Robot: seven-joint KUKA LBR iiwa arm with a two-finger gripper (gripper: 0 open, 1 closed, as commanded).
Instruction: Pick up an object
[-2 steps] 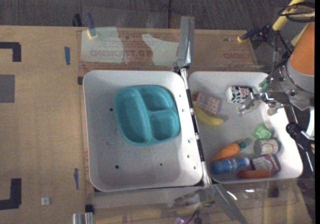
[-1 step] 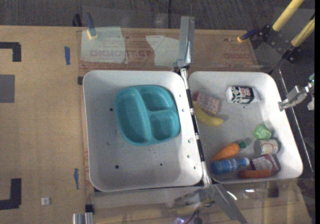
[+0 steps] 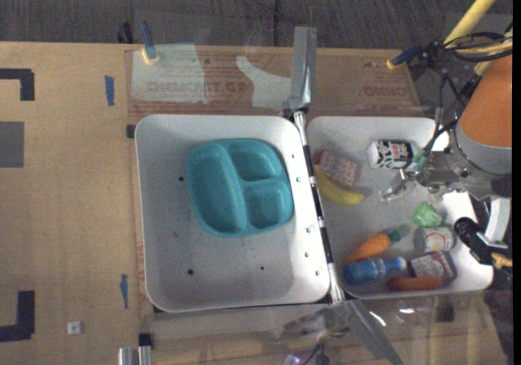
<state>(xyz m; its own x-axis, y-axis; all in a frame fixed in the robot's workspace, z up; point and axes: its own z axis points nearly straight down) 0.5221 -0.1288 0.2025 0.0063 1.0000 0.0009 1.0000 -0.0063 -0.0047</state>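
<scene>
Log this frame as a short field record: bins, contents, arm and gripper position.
left bin: shallow white bin holding a teal divided plastic plate
right bin: shallow white bin holding a yellow toy banana, orange toy carrot, blue plastic bottle, small white carton
gripper: metal gripper over the right bin, near the banana
grasp: cannot tell

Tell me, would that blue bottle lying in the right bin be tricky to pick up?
Probably somewhat. The blue bottle lies on its side and looks round, so a push may roll it. Its surface looks smooth, perhaps slippery. The carrot and a red packet sit close beside it, crowding the gripper, which is apart from it.
</scene>
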